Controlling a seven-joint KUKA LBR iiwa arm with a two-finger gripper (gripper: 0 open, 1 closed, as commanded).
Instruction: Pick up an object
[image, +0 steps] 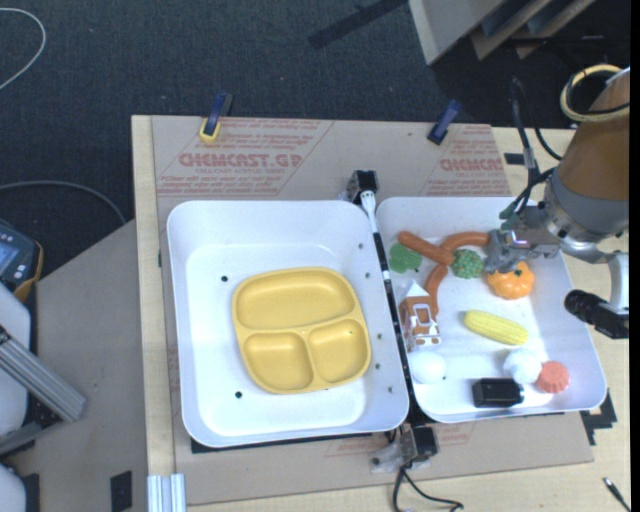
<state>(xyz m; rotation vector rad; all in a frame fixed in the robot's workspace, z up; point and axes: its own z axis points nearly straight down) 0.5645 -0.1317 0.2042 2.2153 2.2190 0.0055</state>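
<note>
Arm: I see it entering from the right, orange band uppermost, wrist angled down over the far part of the right bin (590, 345). Gripper (510, 250): low above the orange pumpkin toy (511, 282), beside the broccoli piece (467, 264); I cannot tell how it is set. Same bin: corn cob (495, 326), orange curved strips (440, 258), green piece (404, 258), black block (497, 392), white balls (428, 368). Left bin (200, 330): yellow divided plate (300, 328).
</note>
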